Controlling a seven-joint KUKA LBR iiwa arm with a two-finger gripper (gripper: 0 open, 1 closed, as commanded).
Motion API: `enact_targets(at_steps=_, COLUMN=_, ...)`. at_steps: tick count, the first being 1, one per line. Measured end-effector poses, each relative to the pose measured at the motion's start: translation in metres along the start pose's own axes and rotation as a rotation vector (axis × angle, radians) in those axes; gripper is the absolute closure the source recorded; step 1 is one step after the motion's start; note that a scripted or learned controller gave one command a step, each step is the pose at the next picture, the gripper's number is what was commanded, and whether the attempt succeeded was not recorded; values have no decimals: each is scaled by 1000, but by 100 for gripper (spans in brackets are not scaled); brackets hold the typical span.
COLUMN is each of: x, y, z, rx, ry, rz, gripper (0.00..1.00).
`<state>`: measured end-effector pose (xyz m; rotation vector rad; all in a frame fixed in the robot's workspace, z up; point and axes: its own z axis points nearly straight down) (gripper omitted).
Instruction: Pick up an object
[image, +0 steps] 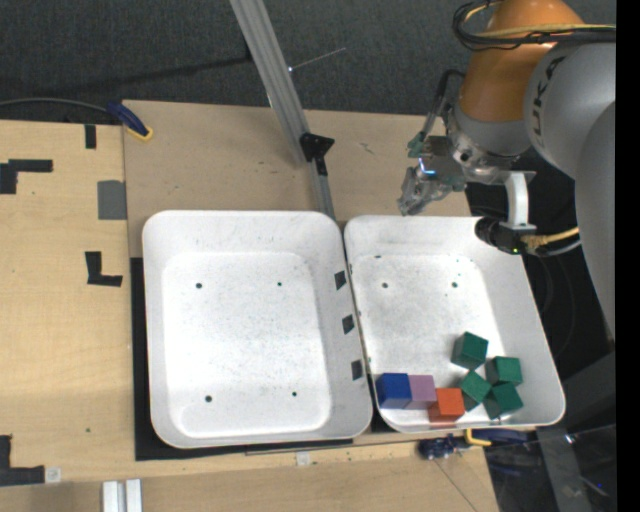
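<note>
Several small blocks lie in the near right corner of the right bin (400, 300): a blue block (394, 389), a pale purple block (423, 389), an orange block (449, 404) and several green blocks (489, 373). My gripper (417, 192) hangs above the far edge of the right bin, well away from the blocks, its fingers pointing down. Nothing shows between the fingers, and they look close together.
The left bin (245, 325) sits beside the right one. A slanted metal pole (285, 95) with a black clamp stands behind the bins. Black tape marks and a blue-yellow item (133, 118) lie on the bench at the left.
</note>
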<state>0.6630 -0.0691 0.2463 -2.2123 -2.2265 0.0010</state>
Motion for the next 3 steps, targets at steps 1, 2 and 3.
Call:
enact_targets(at_steps=1, x=58, y=-10, z=13, rx=1, ry=0, rz=0, gripper=100)
enact_targets(at_steps=2, x=115, y=-21, z=25, rx=1, ry=0, rz=-1, gripper=100)
enact_targets(at_steps=3, x=163, y=-36, z=13, rx=0, ry=1, rz=0, gripper=100)
